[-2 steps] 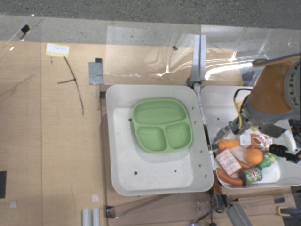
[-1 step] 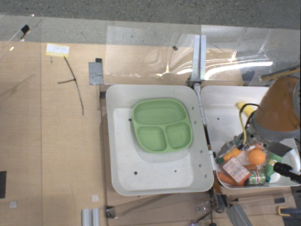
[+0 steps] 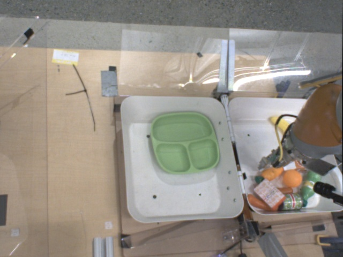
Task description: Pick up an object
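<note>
The right bin point(image 3: 252, 127) holds a heap of small items at its near edge. Among them are an orange ball point(image 3: 292, 179), a smaller orange piece point(image 3: 272, 172), a pink-and-white carton point(image 3: 268, 192), a red-and-green can point(image 3: 292, 201) and an orange carrot-like piece point(image 3: 256, 201). A yellow item point(image 3: 277, 122) lies farther back. The arm's orange band point(image 3: 321, 119) fills the right side. My gripper point(image 3: 276, 158) hangs low over the heap, just above the smaller orange piece, and I see nothing held in it.
The left bin point(image 3: 139, 191) holds a green divided plate point(image 3: 185, 142). A metal divider point(image 3: 228, 71) stands between the bins at the back. A black cable point(image 3: 284, 127) loops by the wrist. The wooden bench point(image 3: 53, 159) spreads to the left.
</note>
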Robot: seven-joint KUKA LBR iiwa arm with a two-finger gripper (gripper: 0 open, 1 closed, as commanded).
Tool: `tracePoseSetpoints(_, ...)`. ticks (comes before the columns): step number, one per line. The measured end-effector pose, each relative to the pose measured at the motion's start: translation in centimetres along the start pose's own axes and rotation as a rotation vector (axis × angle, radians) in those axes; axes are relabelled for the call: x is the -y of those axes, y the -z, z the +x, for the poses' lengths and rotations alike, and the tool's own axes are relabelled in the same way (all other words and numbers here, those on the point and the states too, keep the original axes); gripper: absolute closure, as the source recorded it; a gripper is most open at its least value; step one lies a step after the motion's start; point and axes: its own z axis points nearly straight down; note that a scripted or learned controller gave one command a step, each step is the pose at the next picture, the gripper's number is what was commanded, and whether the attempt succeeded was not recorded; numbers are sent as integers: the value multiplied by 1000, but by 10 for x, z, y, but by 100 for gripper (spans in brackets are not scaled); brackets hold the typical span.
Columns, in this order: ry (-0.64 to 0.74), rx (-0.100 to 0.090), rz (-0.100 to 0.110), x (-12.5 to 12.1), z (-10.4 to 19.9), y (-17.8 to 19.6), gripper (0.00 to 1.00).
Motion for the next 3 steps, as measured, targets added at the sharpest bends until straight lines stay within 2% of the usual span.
tracePoseSetpoints(1,0,0,0,0,0,0,0)
tracePoseSetpoints(2,-1,3,-7,-2,-2,12,100)
tracePoseSetpoints(3,-1,3,-7,-2,-2,12,0)
